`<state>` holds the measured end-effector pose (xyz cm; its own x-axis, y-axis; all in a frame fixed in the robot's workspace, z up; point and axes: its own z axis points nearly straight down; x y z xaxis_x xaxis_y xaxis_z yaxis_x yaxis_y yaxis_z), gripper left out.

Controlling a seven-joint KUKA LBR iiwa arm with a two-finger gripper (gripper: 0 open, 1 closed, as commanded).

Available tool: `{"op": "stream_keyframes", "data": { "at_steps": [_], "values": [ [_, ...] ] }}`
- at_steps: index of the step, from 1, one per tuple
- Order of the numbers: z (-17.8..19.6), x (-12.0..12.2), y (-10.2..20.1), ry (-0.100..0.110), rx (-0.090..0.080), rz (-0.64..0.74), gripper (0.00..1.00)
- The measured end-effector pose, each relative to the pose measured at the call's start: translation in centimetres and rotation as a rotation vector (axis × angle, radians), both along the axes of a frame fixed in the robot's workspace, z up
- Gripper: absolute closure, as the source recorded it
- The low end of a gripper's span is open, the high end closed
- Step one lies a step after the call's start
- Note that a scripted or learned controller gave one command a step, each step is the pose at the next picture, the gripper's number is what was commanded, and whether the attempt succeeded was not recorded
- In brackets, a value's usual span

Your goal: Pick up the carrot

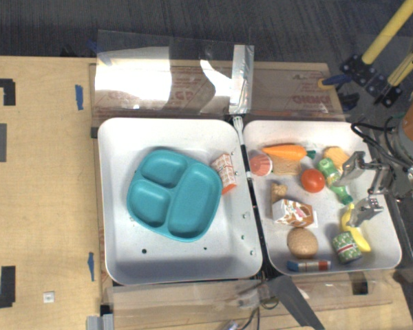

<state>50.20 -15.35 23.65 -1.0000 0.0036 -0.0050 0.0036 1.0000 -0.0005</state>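
The carrot (285, 152) lies on its side at the far edge of the right bin (392, 256), between a round red-and-white item (260, 163) and a yellow-orange piece (336, 157). The gripper (361, 188) hangs over the bin's right side, well apart from the carrot — its fingers (352, 166) look spread, it seems, with nothing between them. In the left bin (117, 253) rests a teal plate (173, 193).

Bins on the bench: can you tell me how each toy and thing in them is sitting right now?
carrot: lying flat, top of right bin, untouched
tomato: resting below carrot
potato: resting low in bin
snack bag: lying flat
banana: lying near gripper
teal plate: flat in left bin
small can: tipped on its side by the plate
gripper: open, holding nothing
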Motion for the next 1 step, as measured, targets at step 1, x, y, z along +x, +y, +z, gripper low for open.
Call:
{"op": "stream_keyframes", "data": {
  "at_steps": [1],
  "values": [
    [-6.61, 5.57, -0.04, 0.002, 0.001, -0.156, 0.00]
  ]
}}
